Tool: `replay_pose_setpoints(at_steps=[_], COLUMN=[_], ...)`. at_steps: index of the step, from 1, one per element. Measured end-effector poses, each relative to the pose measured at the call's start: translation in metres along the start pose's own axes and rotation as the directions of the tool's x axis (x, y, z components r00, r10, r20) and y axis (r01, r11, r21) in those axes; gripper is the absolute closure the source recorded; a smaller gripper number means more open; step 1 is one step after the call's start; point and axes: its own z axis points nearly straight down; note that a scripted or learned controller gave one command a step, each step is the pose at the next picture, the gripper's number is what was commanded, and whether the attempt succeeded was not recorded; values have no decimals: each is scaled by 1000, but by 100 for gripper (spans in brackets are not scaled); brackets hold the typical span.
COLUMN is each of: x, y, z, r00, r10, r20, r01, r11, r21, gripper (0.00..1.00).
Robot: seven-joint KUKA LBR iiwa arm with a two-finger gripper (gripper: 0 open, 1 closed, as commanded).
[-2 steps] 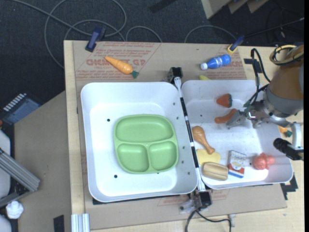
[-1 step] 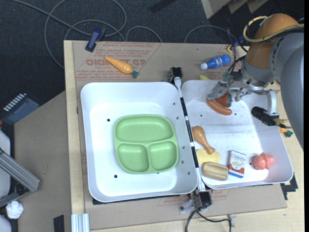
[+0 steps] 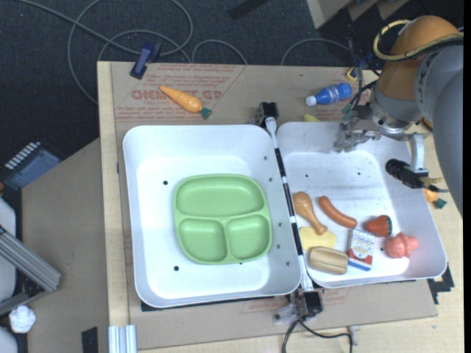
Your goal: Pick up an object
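Claw [image 3: 346, 141] low over the far end of the right bin [image 3: 419, 267], near its back wall, on the side toward the divider. Too small and dark to read: cannot tell whether it is open or closed, or whether it touches the bin floor. Nothing is visibly in its grasp.

Pickable toys are clustered at the near end of the same bin, well apart from the claw:
- drumstick [image 3: 305, 207] by the divider, sausage [image 3: 337, 212] just beside it
- yellow cheese piece [image 3: 318, 238] below them, touching the bread loaf [image 3: 327, 260]
- small carton [image 3: 360, 245] beside the loaf
- red strawberry [image 3: 380, 226] and pink toy [image 3: 399, 245] toward the right wall

Left bin [image 3: 140, 160]: green divided plate [image 3: 221, 219], lying flat at centre.

On the worktop [image 3: 118, 109] behind the bins: carrot [image 3: 184, 99], blue bottle [image 3: 330, 94] on its side.
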Motion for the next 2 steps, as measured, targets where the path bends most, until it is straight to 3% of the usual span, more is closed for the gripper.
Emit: replay_pose_setpoints(at_steps=[1,2], x=[0,16], y=[0,-57], z=[1,20], r00=[1000,1000], r10=[0,4], r20=[0,-2], r01=[0,-4], r11=[1000,1000], r21=[2,16], gripper=[0,0])
